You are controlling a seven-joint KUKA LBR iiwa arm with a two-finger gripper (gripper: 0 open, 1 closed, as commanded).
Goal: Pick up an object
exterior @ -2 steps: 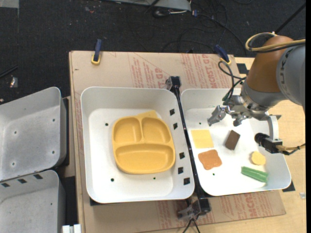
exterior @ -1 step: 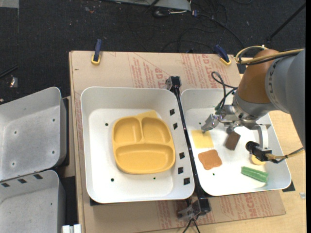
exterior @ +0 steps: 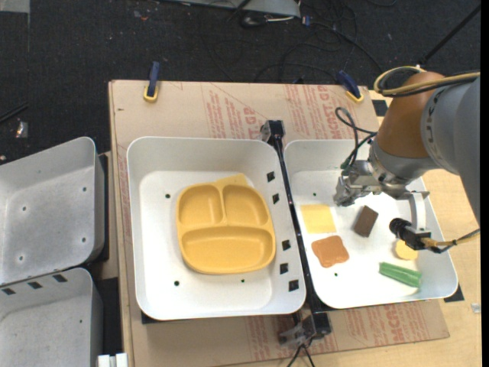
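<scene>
Worktop point(exterior: 199, 98): brown board carrying two shallow white bins side by side, with a blue-and-yellow clamp point(exterior: 152, 82) at its far edge toward 11 o'clock and a second clamp point(exterior: 349, 85) toward 1 o'clock. Left bin point(exterior: 145, 205): holds one yellow divided tray point(exterior: 226, 229), three compartments, lying flat near the bin's middle. Right bin point(exterior: 439, 281): holds five loose items. Pale yellow square slice point(exterior: 318, 219), flat, close to the divider between the bins. Orange-brown flat piece point(exterior: 330, 251), just beside the slice at its 5 o'clock. Dark brown block point(exterior: 366, 221), tilted, at 3 o'clock of the yellow slice. Green elongated piece point(exterior: 400, 274), lying at a slant near the bin's near wall. Small yellow round piece point(exterior: 406, 250), at 12 o'clock of the green piece, partly covered by a black fitting with a cable. Arm point(exterior: 439, 125): grey, orange band above the wrist, entering from 3 o'clock and reaching down into the far half of the right bin. Gripper point(exterior: 350, 191): low over the bin floor, at 10 o'clock of the dark brown block and at 1 o'clock of the yellow slice. Fingers: spread cannot be told from this angle; no item is seen between them. Nearest item to the fingers: the dark brown block, close by but apart from them.
</scene>
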